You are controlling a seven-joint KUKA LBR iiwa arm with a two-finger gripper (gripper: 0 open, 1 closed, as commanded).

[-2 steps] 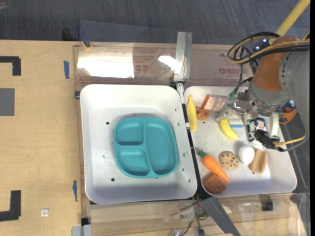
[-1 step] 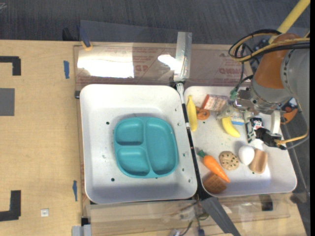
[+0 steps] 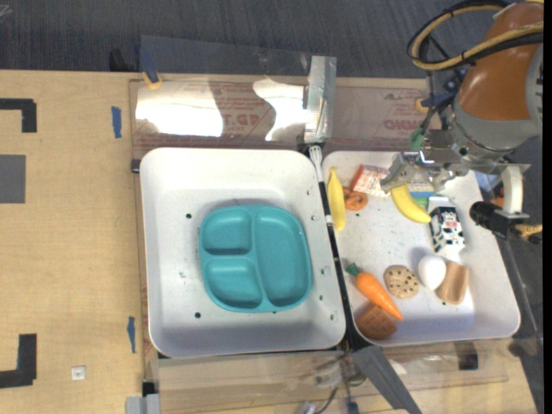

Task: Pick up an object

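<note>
Fig. — approach step, nothing lifted yet. My claw (image 3: 420, 169) hangs over the back of the right bin (image 3: 504, 317), just above the upper end of the banana (image 3: 409, 203) and beside the red packet (image 3: 368, 179). Whether its fingers are spread or pressed together I cannot tell; the wrist and cables blur that part, and I see nothing pinched between them.

Next move, by my judgement: settle on one target, probably the banana since it lies nearest, line up across its narrow width, descend, close, then lift straight. The packet and the milk carton (image 3: 446, 229) lie close by, so a drifting descent could nudge them.

Containers:
- Right bin — banana, red packet, an orange item (image 3: 355, 201) next to it, milk carton, egg (image 3: 431, 272), cookie (image 3: 401, 281), carrot (image 3: 374, 291), a tan roll (image 3: 454, 284) touching the egg, and a brown round piece (image 3: 376, 321) at the front edge. A yellow strip (image 3: 335, 200) lies along the divide btwn bins.
- Left bin (image 3: 172, 179) — one teal plate (image 3: 255, 258) w/ three compartments, centred, no items on it.

Both bins sit side by side on the tabletop (image 3: 60, 231).
</note>
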